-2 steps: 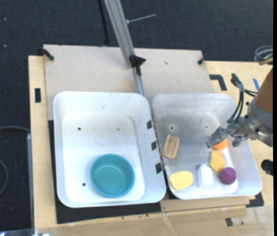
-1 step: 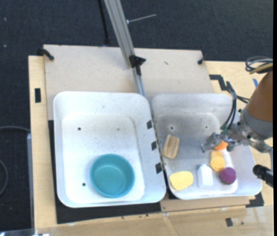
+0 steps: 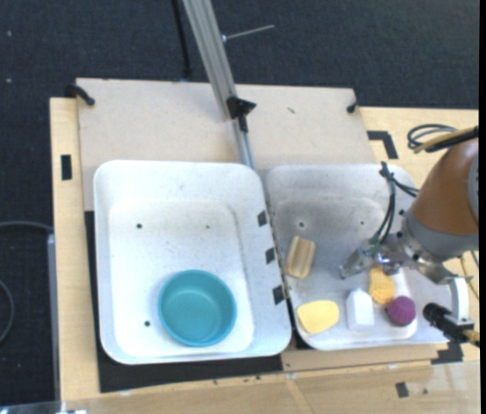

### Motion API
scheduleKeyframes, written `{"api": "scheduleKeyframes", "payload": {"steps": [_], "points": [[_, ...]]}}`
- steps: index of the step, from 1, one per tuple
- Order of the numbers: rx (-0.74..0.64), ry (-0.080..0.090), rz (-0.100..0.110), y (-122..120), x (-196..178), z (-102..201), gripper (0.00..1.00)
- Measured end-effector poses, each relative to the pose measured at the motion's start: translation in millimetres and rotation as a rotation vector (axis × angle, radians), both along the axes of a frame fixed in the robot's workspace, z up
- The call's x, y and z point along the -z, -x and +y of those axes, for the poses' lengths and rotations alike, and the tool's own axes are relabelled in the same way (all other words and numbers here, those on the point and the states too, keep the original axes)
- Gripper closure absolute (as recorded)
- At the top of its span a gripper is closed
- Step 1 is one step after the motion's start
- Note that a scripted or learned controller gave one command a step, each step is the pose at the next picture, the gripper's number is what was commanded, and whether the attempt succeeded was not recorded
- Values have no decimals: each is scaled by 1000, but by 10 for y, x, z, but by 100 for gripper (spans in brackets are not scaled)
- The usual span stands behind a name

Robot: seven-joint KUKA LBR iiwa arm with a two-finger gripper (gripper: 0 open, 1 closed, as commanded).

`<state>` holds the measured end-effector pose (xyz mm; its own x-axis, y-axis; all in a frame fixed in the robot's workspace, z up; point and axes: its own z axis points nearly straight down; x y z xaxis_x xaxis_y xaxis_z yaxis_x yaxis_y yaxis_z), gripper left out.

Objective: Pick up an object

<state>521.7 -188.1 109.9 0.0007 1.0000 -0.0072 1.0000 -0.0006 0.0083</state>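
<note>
The pick looks to be at its approach stage, with nothing lifted as far as the view shows. The arm (image 3: 450,201) reaches in from the right over the right bin (image 3: 329,184), its orange band above the wrist, and the gripper (image 3: 370,261) hangs low over the cluster of objects at that bin's near end. The metal parts at its tip are small and blurred against the bin's white floor, so whether they stand apart or closed cannot be told, and no object can be seen caught between them. Every candidate appears to lie on the bin floor: a tan block (image 3: 300,257) near the bin's left wall, a yellow rounded piece (image 3: 318,316) at the near left corner, a small white object (image 3: 360,309) beside it, a yellow-orange object (image 3: 383,286) just under the gripper, and a purple ball (image 3: 401,310) to the right of the white one. The yellow-orange object sits closest to the tip and is probably the target, though that is a judgement from position alone. The left bin (image 3: 174,197) holds a blue bowl (image 3: 196,307) well apart from the arm. What is left is the whole of the grasp itself: closing on one object, then raising it clear of the bin above the bench (image 3: 71,231).
</note>
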Motion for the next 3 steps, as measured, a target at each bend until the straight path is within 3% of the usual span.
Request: {"api": "scheduleKeyframes", "payload": {"steps": [1, 3], "points": [[5, 0, -9, -27, -146, -5, 100], [-4, -4, 0, -235, -1304, -7, 100]]}}
